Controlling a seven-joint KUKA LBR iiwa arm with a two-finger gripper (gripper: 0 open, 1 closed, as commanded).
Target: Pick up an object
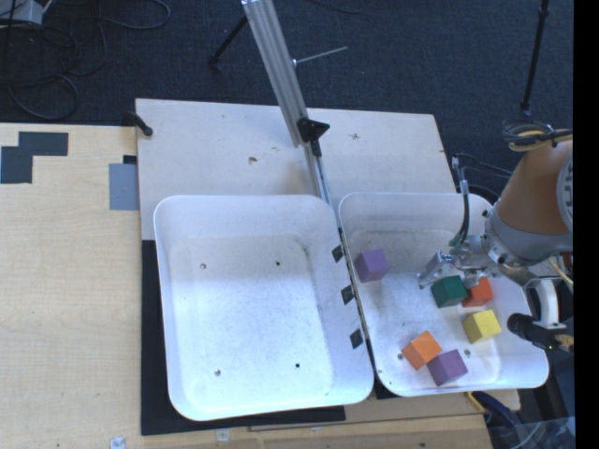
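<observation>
The gripper (444, 271) hangs low in the right bin (402, 215), just left of the green cube (448, 291) and seemingly touching its far edge; whether its fingers are spread or closed cannot be told, and nothing is seen held between them. The green cube sits against a red cube (478, 293) on its right, so the 2 could be pinched together or the red one shoved aside if the fingers close off-centre. A yellow cube (482, 325) lies just nearer, and the pair may be pushed onto it. Being beside the cube rather than over it, the gripper looks likely to close on air or clip a corner and spin the cube away. Well clear are 1 purple cube (372, 264) by the left wall and, at the near side, an orange cube (422, 349) touching another purple cube (446, 367). The left bin (178, 251) holds no cube
</observation>
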